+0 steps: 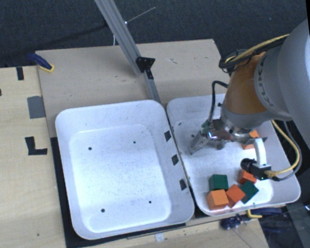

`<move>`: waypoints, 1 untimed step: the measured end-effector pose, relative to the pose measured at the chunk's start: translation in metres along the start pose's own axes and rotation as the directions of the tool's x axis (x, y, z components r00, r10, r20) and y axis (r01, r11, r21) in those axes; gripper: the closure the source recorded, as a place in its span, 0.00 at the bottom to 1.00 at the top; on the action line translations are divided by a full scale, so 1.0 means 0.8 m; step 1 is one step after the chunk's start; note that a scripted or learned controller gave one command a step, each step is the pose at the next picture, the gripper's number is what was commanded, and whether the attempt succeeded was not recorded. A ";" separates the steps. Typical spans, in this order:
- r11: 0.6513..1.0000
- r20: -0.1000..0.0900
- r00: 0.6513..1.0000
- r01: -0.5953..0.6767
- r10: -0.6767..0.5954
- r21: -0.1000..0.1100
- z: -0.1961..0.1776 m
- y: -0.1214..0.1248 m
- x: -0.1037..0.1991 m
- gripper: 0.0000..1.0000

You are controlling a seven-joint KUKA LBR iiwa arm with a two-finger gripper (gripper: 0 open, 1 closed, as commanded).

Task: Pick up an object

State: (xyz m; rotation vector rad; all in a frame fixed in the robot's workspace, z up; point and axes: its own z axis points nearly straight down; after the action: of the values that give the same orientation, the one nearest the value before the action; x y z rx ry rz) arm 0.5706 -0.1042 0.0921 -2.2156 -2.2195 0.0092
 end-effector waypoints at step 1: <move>1.000 -0.002 1.000 0.001 -0.001 -0.004 -0.016 0.002 0.001 1.00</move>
State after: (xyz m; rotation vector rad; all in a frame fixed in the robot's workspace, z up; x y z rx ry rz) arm 0.5721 -0.1031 0.1050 -2.2151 -2.2221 0.0022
